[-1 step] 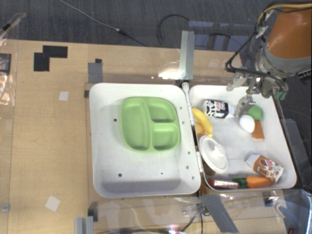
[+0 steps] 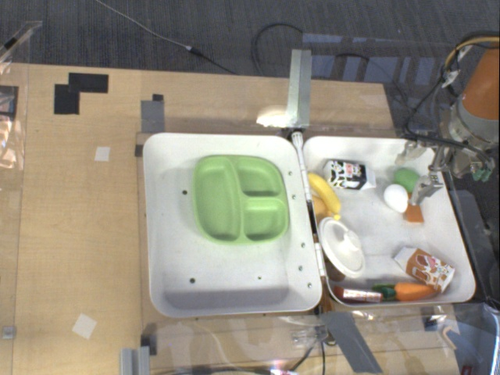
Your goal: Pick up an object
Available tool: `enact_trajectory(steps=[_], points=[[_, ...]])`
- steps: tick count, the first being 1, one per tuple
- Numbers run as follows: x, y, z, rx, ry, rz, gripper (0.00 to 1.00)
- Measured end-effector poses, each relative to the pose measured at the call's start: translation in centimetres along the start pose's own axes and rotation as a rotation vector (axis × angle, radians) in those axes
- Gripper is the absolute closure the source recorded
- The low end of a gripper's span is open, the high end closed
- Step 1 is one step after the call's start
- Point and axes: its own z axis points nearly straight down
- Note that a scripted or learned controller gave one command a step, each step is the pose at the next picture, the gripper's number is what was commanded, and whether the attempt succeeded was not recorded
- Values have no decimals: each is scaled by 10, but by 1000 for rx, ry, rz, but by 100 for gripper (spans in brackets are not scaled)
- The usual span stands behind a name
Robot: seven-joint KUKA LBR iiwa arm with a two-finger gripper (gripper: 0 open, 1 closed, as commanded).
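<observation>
My gripper (image 2: 419, 172) hangs over the far right corner of the right bin (image 2: 461, 233), with its fingers apart. A green ball (image 2: 405, 180) lies on the bin floor right by the fingers; I cannot tell whether they touch it. A white egg (image 2: 396, 198) rests just in front of the ball, and a small orange piece (image 2: 414, 213) lies beside the egg. Nothing is lifted.
The right bin also holds a black-and-white carton (image 2: 346, 174), a banana (image 2: 325, 194), a white bowl (image 2: 342, 247), an orange-brown carton (image 2: 426, 269), a carrot (image 2: 408, 291) and a red tube (image 2: 356, 294). A green divided plate (image 2: 238, 198) lies in the left bin (image 2: 168, 233).
</observation>
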Motion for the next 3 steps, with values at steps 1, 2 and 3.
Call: enact_trajectory(steps=[1, 2, 3], points=[[-41, 21, 87, -1, -9, 158, 0], [-20, 27, 97, -2, -7, 257, 0], [23, 25, 96, -2, -9, 378, 0]])
